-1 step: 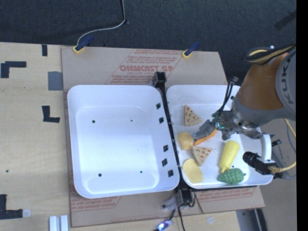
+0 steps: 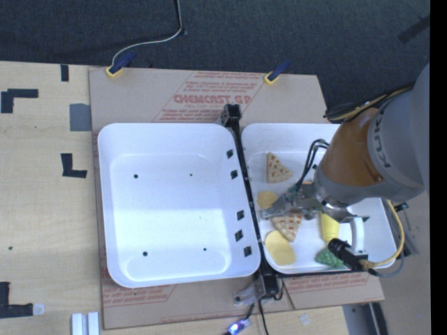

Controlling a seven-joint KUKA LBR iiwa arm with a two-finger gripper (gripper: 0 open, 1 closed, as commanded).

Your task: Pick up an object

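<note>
The gripper (image 2: 288, 208) hangs low in the right bin (image 2: 391, 239), its grey fingers pointing toward the divider between the two bins. I cannot tell whether the fingers are spread or pressed together; they blur into the toys beneath them, and nothing is plainly caught between them.

Right under the fingertips lies a waffle wedge (image 2: 287, 225), tan and gridded, its point aimed down and toward the front rim. It touches or nearly touches the gripper, so I judge it the likeliest target, and the move turns on a short drop rather than a reach. Its long axis runs from the gripper toward the front rim.

Just beside the fingertips on the divider side sits a small yellow piece (image 2: 266, 199). Nearer the front rim lies a yellow slice (image 2: 280, 250). On the arm's side of the gripper stands a yellow block (image 2: 328, 227), and a green piece (image 2: 327, 257) lies by the front rim.

Farther back, well apart from the gripper, a second wedge (image 2: 277, 167) lies with its point toward the back wall.

The left bin (image 2: 112, 145) sits beyond the divider.
</note>
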